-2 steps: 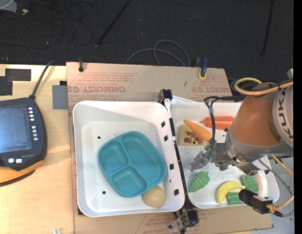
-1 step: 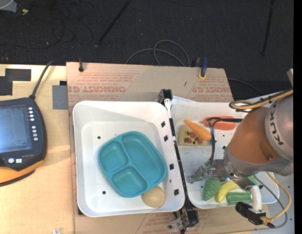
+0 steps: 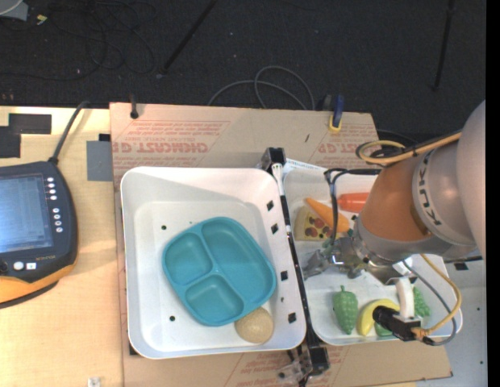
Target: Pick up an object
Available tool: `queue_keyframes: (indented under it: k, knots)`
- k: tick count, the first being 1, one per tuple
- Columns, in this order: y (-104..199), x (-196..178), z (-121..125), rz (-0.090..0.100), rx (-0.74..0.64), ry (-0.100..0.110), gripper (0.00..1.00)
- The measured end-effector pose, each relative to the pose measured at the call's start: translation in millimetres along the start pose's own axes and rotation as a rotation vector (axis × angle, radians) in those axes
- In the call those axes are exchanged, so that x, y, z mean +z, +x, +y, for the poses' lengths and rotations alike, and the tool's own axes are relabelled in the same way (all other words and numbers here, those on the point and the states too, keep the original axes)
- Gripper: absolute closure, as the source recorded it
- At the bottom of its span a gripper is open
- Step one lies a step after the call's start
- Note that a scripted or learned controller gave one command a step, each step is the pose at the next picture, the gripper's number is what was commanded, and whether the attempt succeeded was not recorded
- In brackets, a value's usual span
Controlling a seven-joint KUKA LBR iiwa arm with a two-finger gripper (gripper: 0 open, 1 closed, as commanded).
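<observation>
My gripper (image 3: 329, 261) hangs low over the middle of the right bin (image 3: 321, 298), below the orange wrist band. Toy foods lie around it. An orange carrot (image 3: 318, 210) and a pizza slice (image 3: 312, 230) sit just behind it. A bumpy green fruit (image 3: 344, 310) and a yellow banana (image 3: 369, 316) lie in front of it. A red-orange piece (image 3: 352, 202) shows at the bin's back, partly under the arm. I see nothing held in the gripper. The arm hides the right part of this bin.
The left bin (image 3: 145, 193) holds a teal divided plate (image 3: 218, 271) and a beige round object (image 3: 255, 326) at its front edge. A black divider (image 3: 284, 240) separates the bins. A control pendant (image 3: 24, 216) lies far left on the bench.
</observation>
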State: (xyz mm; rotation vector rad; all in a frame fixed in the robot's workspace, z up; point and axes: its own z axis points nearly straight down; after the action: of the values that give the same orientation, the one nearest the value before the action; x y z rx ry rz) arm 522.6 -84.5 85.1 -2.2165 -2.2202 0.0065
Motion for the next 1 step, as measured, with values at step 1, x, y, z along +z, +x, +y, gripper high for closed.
queue_keyframes:
  k: [1]
  knots:
    - [-65.0,0.0,67.2,-0.001,0.001,-0.002,0.0]
